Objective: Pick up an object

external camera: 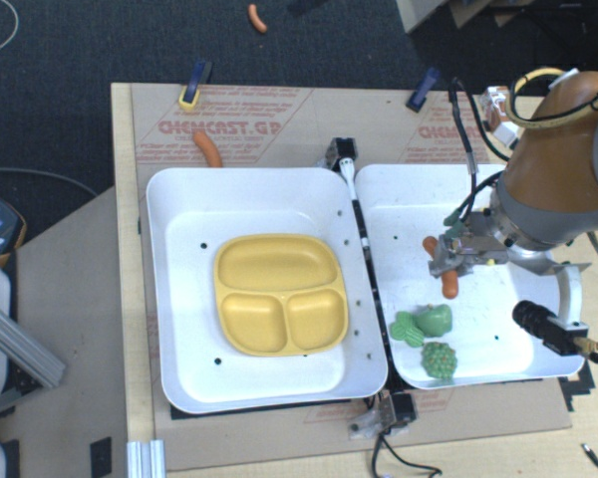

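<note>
In the right bin (409,195) my gripper (450,259) is down low over the bin's middle. An orange sausage-like piece (449,286) pokes out just below the gripper, and an orange-red end (431,245) shows at its upper left. Whether these are one thing is unclear, because the gripper covers the stretch between them. A green toy vegetable (424,324) lies below the gripper, with a round green broccoli-like piece (440,359) near the bin's front edge.
The left bin (179,217) holds a yellow three-compartment plate (279,293). An orange sausage (208,148) lies on the cardboard behind the left bin, outside both bins. Clamps sit on the divider between the bins (341,153).
</note>
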Available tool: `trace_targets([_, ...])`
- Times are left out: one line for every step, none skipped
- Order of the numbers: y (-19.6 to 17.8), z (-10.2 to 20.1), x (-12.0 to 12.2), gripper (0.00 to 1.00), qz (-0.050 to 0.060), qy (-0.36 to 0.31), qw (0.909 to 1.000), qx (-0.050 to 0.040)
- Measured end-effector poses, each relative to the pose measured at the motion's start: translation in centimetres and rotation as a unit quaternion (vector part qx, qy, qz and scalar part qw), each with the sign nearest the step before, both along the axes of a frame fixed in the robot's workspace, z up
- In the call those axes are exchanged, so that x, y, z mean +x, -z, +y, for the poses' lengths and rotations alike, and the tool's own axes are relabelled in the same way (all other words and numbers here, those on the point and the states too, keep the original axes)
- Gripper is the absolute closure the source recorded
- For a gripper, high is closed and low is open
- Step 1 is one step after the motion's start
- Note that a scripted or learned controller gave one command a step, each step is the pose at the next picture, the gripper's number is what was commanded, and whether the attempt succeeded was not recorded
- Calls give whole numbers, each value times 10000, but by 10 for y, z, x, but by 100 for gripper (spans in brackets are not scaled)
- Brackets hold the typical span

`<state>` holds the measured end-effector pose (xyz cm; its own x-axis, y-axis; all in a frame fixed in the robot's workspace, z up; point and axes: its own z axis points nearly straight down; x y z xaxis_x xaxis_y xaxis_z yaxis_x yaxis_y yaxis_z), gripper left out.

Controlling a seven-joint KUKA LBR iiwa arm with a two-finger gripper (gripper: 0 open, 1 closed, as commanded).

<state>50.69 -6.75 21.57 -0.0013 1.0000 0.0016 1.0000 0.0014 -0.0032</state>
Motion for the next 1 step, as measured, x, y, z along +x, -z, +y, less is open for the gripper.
trace_targets([-15, 2, -6, 100, -28, 2, 10000, -8])
